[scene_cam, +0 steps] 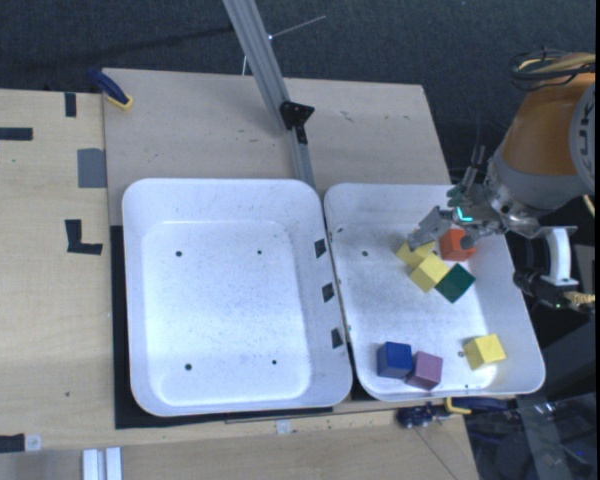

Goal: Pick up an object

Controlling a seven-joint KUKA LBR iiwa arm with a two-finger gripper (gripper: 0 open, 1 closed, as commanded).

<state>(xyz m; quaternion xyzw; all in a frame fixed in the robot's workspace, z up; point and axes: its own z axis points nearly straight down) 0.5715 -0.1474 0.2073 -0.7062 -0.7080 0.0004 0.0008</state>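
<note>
My gripper (454,232) hangs low over the upper part of the right bin (370,298), open. One grey finger (424,235) points left and down. An orange-red block (458,247) lies just under the gripper, between the spread fingers; I cannot tell whether they touch it. Two yellow blocks (424,265) sit side by side just left of and below it, with a dark green block (455,283) against them. Nearer the bin's front lie a blue block (394,358), a purple block (426,369) and another yellow block (485,350).
The left bin (225,293) stands beside the right one. A slanted metal rail (265,58) runs down to the bins' shared top corner. The arm's orange band (550,133) looms at the right edge.
</note>
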